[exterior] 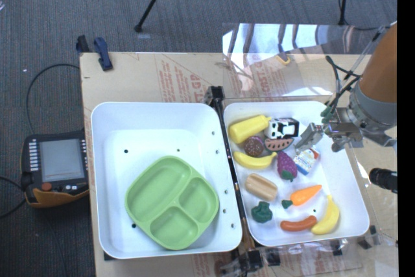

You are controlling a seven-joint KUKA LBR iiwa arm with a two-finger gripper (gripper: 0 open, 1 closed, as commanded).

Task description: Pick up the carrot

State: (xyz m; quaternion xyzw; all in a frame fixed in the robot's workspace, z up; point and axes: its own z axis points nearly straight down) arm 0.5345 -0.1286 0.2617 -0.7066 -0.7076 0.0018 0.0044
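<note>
The carrot (306, 194) is orange with a small green top at its left end. It lies in the right bin (355, 185), right of centre, between a hot dog bun (260, 187) and a yellow banana (328, 217). My gripper (324, 139) hangs over the upper right part of that bin, above and slightly right of the carrot and well apart from it. Its two grey fingers (310, 135) are spread, so it is open with nothing between them. A small white carton (307, 161) lies just below the gripper.
The right bin also holds a yellow block (248, 128), a black-and-white toy (283, 129), a second banana (253, 161), a purple fruit (286, 165), broccoli (261, 211) and a sausage (298, 224). A green divided plate (172, 201) sits in the left bin (110, 139).
</note>
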